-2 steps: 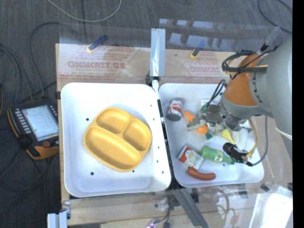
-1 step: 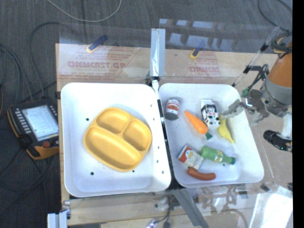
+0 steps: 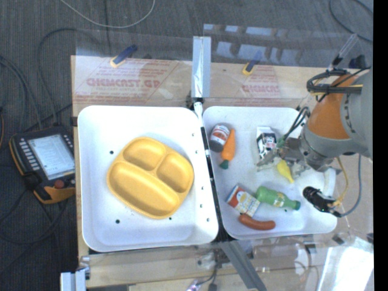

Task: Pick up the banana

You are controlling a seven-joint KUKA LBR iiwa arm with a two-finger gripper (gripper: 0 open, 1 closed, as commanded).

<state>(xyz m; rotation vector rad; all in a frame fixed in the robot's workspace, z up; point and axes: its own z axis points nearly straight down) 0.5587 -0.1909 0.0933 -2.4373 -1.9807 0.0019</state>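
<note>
The arm comes in from the right edge of the frame, orange band just above the wrist, and bends down into the right bin (image 3: 315,223), so its gripper (image 3: 277,157) sits low at centre right, over the cluster of items there. It is placed right at the banana (image 3: 285,171), which fits the task. The banana is a small yellow piece lying just below and right of the gripper, close against the wrist housing, in the right-hand half of the right bin. Only part of it shows: a short, tapered, bright yellow shape pointing toward the lower right, with no markings I can make out. Whether it lies between the fingers or merely beside them I cannot tell, and the state of the jaws is equally unclear, since dark fittings and a white packet (image 3: 265,139) crowd that spot.

The other items lie apart from it, to the left and below: a can (image 3: 219,136) and carrot (image 3: 227,145) near the bin's upper left, a juice carton (image 3: 242,200), a green bottle (image 3: 276,197) and a sausage (image 3: 256,224) along the bottom. The left bin (image 3: 97,223) holds a yellow divided plate (image 3: 150,176), likely a drop-off place.
</note>
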